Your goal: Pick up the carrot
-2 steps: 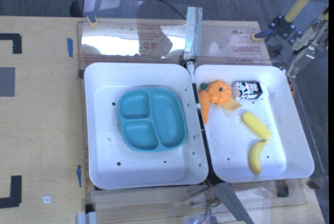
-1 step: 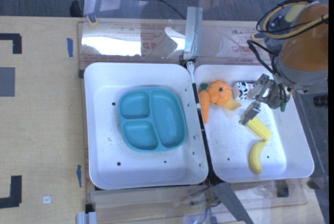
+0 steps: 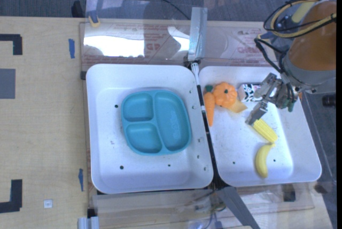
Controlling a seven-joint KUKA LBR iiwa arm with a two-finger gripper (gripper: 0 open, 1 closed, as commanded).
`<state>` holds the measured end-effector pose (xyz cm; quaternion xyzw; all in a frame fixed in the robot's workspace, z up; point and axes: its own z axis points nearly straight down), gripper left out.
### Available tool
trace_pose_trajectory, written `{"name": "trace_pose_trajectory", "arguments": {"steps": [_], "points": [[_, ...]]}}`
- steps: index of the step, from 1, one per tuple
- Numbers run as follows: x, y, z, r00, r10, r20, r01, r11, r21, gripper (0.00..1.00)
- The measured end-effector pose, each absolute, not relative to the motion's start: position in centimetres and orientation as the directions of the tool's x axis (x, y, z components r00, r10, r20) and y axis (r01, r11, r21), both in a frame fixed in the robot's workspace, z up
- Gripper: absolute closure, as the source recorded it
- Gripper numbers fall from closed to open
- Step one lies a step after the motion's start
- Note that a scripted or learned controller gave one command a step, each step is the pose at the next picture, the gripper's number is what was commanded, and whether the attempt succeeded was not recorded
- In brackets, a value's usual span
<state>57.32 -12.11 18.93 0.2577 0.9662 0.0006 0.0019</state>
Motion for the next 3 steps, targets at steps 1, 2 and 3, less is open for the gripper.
{"name": "trace_pose_trajectory", "arguments": {"steps": [1,2,3], "points": [[52.1,-16.4,8.7,-0.950,0.313,-0.007,0.313,0.950,0.001,0.00],[48.7,-22.5,14.7,-0.993,0.120,-0.010,0.120,0.993,-0.003,0.00],[60.4,-13.2,16.7,-0.995,-0.100,-0.010,-0.100,0.995,0.002,0.00]]}}
